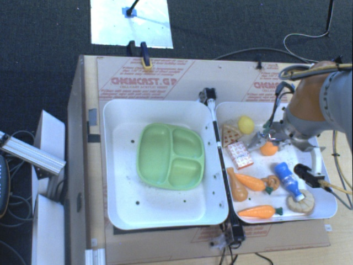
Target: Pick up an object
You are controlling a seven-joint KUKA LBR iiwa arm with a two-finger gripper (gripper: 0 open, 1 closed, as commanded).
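The small round orange ball-like toy lies in the right-hand shallow white bin, near its upper middle, and it looks like the likeliest target, because the two-finger gripper hangs just above and to the left of it, close enough that the two seem to touch. Whether the jaws are released, clenched or grasping anything cannot be told from this slanted view; the wrist hardware hides them, so the toy cannot be called held.

The grey arm with its orange band reaches in from the right and bends down over the bin's upper edge, probably so the tool can come at the clutter from above.

Around the orange toy the bin is crowded: a yellow lemon-shaped toy just up and to the left, a red-and-white checkered flat block to the lower left, a tan waffle-like wedge beside that. Lower down lie an orange plastic carrot, a second carrot with a green top, a blue bottle with a white cap and a beige round cookie. Such tight packing makes a clean grasp harder, since neighbours may be nudged.

The left white bin bears a light green divided plastic plate lying flat at its middle, well apart from the gripper
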